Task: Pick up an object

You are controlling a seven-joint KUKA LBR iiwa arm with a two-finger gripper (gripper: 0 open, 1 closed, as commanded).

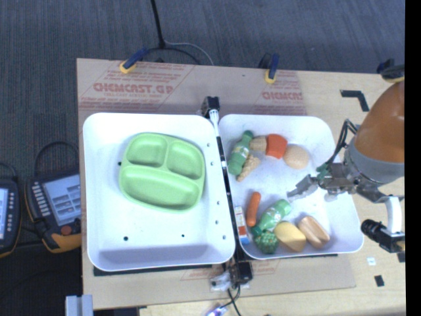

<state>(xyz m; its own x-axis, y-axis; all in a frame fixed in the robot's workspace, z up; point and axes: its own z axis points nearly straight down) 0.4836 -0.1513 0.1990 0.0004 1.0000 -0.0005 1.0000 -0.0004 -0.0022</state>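
Gripper (297,190), fingers spread and holding nothing, is hovering centre-right over the right bin (327,129); nearest beige bun (297,156), likely light, rigid, smooth: grasp across its middle.

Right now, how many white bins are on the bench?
2. The left bin holds a green tray. The right bin holds toy food, and the hand is over it.

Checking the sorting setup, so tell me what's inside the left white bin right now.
The left bin holds a green divided tray lying flat, its three compartments bare. Whatever sits beneath the tray is covered, so I can't tell.
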